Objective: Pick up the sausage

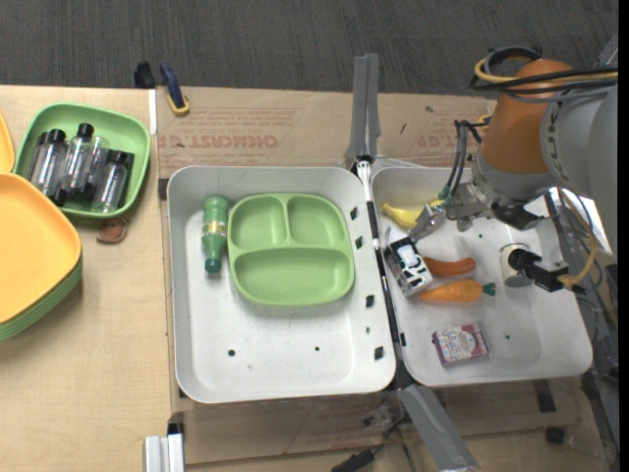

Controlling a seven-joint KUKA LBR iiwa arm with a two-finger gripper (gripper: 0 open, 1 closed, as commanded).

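We saw the sausage (450, 265) lying in the right bin (550, 362), just above the carrot (452, 292). Our gripper (429, 221) hovered above-left of it, fingers apparently released, holding nothing. It looked light, smooth and slippery, best pinched across its middle.

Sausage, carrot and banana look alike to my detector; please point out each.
sausage (451, 265): camera view, middle of its length.
carrot (454, 292): camera view, middle of orange body.
banana (401, 214): camera view, yellow middle.
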